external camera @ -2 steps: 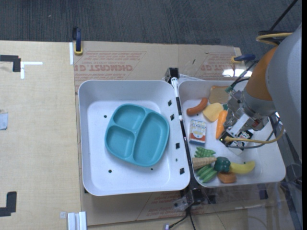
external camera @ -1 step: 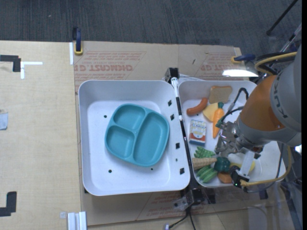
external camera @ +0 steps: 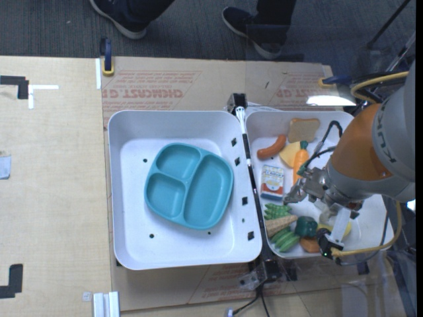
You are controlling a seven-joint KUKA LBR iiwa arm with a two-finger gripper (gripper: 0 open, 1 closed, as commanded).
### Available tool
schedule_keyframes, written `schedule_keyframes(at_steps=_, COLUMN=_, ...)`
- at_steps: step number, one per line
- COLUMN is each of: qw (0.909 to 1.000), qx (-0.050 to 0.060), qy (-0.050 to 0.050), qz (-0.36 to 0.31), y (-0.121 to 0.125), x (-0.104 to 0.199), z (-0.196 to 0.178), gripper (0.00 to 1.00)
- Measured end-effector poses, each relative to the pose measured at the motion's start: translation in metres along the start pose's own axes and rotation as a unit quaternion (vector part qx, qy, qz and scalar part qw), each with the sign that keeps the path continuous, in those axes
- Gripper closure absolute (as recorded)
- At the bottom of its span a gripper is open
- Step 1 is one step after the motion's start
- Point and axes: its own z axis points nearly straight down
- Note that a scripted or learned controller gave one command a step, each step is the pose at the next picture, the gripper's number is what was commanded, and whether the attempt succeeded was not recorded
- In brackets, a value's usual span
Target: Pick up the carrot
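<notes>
Left bin (external camera: 125,197): holds one teal divided plate (external camera: 189,185), well left of the jaws. Right bin (external camera: 264,121): crowded with toy food. A small carton (external camera: 271,181) lies just left of the jaws; a sausage (external camera: 271,147) and a bread slice (external camera: 303,129) sit beyond them toward the far wall. The carrot (external camera: 301,158) lies loose just beyond the jaws, against a yellow piece (external camera: 289,154). Green vegetables (external camera: 285,239) rest on the near side. The gripper (external camera: 305,189) hangs low over the bin; whether its jaws are open or closed cannot be told.
</notes>
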Motion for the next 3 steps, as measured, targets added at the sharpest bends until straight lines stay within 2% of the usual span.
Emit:
schedule_keyframes(at_steps=1, qw=0.9951, qx=0.000, qy=-0.001, qz=0.099, y=0.033, x=0.026, z=0.001, gripper=0.00)
schedule_keyframes(at_steps=2, qw=0.9953, qx=0.002, qy=-0.002, qz=0.096, y=0.033, x=0.025, z=-0.007, gripper=1.00)
schedule_keyframes(at_steps=3, qw=0.9705, qx=-0.001, qy=-0.001, qz=0.241, y=0.027, x=0.095, z=-0.099, gripper=1.00)
